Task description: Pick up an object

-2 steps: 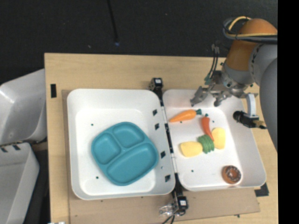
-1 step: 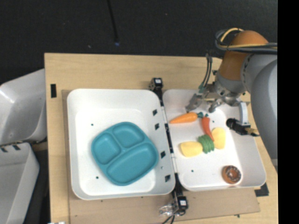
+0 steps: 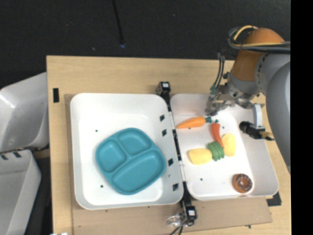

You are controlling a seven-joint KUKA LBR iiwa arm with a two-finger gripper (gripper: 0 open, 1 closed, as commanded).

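teal plate [image 3: 130, 160], white bins [image 3: 83, 190] — orange carrot [image 3: 191, 123]

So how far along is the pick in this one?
Nothing looks lifted yet. The gripper is low at the back of the right bin, beside the carrot's green end. All items there lie on its floor. Grasping and lifting remain.

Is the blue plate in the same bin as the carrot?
No, the blue plate lies in the left bin, while the carrot lies in the right bin near the toy foods.

Two bins [image 3: 78, 131], one plate [image 3: 129, 159], five toys [image 3: 199, 155]
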